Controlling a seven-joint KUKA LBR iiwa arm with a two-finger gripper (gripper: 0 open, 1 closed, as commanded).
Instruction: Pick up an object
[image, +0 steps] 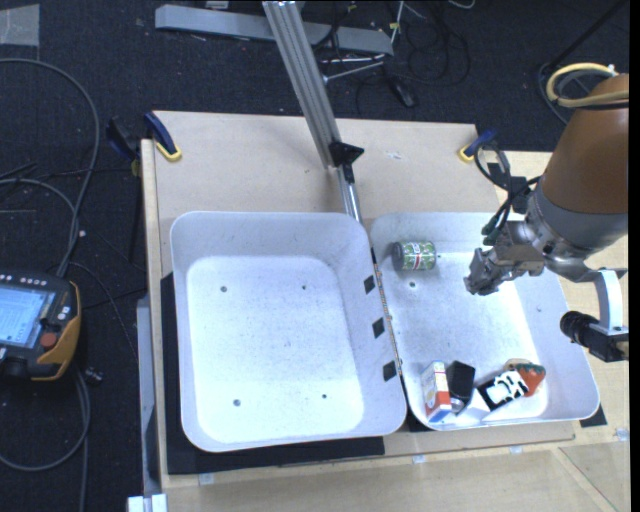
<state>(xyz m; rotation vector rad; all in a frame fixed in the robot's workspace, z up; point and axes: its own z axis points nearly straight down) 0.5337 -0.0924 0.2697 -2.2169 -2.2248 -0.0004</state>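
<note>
Over the right bin (560, 300) the gripper (478, 280) hangs, grip unreadable. The can (414, 256) could roll off; the 3 things (480, 388) crowd a corner

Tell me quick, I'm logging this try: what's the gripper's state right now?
Gripper: cannot be told; it hangs over the right bin, right of the can, with nothing seen between its tips.

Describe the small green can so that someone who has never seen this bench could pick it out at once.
Start at the right-hand shallow white bin of the two on the bench. Look to its far left corner, next to the divide between the bins: the small green cylindrical can lies there on its side. It lies alone, well apart from the cluster of small cartons and packets along the near edge.
</note>
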